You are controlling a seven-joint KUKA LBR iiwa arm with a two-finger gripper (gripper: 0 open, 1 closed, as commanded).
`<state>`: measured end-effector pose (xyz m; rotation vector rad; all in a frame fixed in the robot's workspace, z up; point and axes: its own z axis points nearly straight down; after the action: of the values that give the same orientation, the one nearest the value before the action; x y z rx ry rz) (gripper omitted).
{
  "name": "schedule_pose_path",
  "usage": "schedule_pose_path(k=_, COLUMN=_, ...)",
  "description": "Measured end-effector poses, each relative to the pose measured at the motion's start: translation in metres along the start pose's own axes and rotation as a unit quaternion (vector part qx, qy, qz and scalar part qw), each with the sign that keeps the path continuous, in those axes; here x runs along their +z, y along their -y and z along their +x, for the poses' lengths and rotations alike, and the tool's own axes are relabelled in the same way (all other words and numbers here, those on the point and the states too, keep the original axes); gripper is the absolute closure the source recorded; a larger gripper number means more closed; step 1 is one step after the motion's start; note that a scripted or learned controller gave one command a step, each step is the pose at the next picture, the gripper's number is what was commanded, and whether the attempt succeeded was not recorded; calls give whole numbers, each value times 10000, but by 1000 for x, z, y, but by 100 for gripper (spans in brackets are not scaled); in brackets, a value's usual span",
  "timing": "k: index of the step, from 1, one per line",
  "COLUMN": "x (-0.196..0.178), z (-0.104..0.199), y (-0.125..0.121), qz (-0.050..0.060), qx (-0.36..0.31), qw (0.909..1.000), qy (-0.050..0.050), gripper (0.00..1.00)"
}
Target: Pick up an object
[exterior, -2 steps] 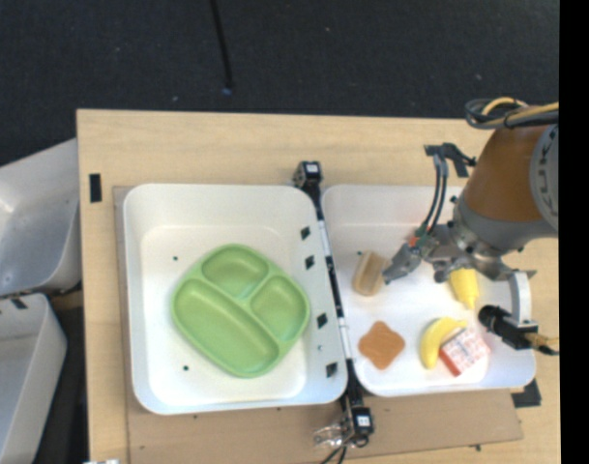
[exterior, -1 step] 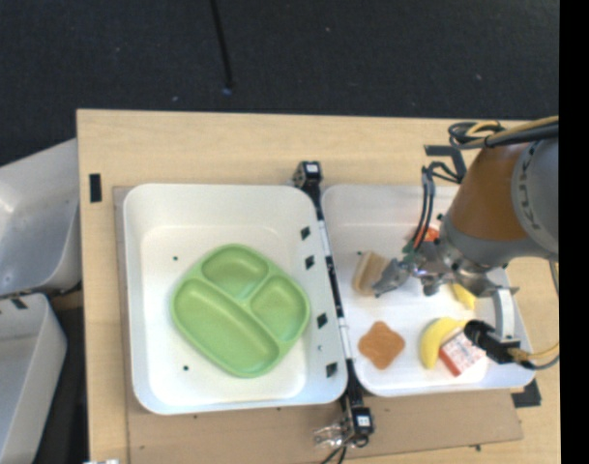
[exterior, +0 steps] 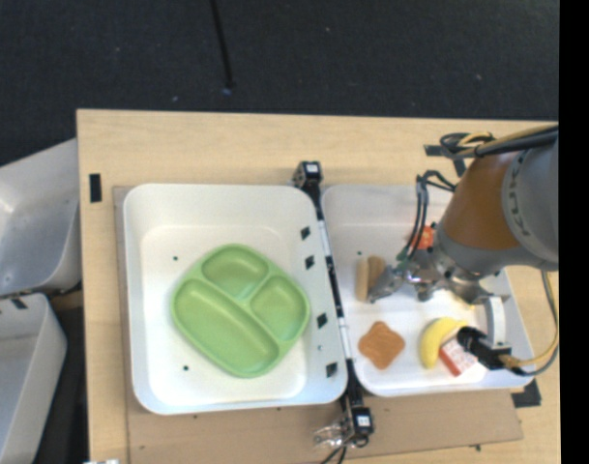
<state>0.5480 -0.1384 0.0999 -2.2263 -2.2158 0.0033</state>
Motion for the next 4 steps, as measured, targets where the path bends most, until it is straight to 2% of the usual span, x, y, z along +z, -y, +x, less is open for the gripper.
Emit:
schedule_pose_path(k=1, x=-12, z=-1, y=-1, qz=-18, qx=30, qw=10000, qy=-2, gripper=100)
schedule_pose_path(k=2, x=-69, z=-11, y=4, qz=-39, qx=8, qw=10000, qy=5, gripper=100)
schedule_pose_path(k=3, x=-107, z=-12, y=2, qz=-37, qx=-34, qw=10000, qy=2, gripper=100)
schedule_pose_path(k=4, x=-107, z=36, y=4, qz=-13, qx=-54, qw=10000, qy=-10, gripper=100)
